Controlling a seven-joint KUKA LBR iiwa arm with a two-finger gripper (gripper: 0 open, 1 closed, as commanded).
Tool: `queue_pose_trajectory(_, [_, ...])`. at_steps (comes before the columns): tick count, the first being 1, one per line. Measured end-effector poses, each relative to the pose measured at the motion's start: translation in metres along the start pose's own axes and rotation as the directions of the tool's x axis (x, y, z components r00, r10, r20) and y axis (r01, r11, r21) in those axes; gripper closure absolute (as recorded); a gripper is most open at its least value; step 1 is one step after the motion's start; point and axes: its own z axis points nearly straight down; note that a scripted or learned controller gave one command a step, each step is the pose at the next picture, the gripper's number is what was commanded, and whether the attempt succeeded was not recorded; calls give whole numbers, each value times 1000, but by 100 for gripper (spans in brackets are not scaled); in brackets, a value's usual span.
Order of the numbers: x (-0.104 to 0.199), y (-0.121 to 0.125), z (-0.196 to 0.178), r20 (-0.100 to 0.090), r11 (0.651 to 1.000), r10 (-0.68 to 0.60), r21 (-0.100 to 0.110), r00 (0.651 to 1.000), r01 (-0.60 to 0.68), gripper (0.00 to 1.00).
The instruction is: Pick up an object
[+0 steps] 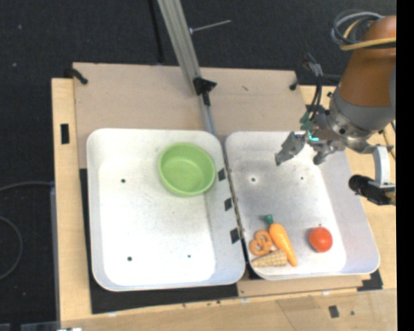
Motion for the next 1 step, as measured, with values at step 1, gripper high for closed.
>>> queue_pose_trajectory(1, [-2, -3, 40, 3, 1000, 4, 0, 1000, -4, 0])
